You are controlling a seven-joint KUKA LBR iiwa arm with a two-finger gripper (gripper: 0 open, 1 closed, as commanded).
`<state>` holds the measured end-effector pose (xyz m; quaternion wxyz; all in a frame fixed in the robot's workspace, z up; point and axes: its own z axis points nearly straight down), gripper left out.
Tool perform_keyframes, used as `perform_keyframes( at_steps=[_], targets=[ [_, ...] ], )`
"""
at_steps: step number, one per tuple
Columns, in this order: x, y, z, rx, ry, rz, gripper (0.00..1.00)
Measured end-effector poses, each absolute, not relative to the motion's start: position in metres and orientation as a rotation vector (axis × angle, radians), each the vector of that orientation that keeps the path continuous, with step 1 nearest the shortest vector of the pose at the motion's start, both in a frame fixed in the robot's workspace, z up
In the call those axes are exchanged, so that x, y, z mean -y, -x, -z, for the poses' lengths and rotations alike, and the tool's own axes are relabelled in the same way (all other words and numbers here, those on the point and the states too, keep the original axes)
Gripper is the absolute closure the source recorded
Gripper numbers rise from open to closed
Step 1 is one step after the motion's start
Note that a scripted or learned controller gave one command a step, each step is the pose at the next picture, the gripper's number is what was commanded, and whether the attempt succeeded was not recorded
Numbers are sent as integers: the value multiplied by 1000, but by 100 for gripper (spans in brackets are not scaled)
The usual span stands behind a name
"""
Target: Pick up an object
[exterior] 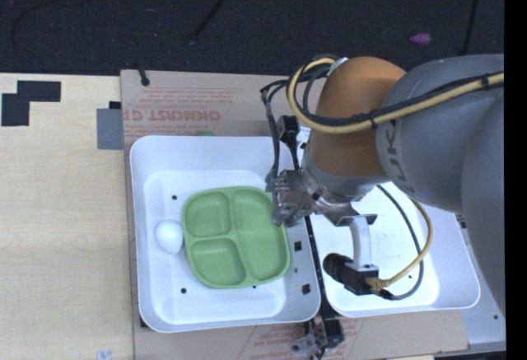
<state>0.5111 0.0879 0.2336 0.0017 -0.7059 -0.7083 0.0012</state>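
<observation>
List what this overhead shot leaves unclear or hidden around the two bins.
- Gripper: sits at the green divided plate's right rim; too small and dark to tell how the jaws stand, or whether it touches the plate.
- Right bin: much of its floor is covered by the arm.
- Small white object left of the plate: too washed out against the left bin to identify.

One fixed camera looks down at a slant on both bins (156,185); arm (436,136) enters from right.

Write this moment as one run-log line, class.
gripper: over right rim of green divided plate | grasp: unconfirmed | white ball: left of plate, touching | location: left bin
</observation>
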Motion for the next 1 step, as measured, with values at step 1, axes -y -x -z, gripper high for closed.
perform_keyframes(
  at_steps=[1],
  targets=[
    [-87, -511, -233, 2222, 2217, -5, 0]
  ],
)
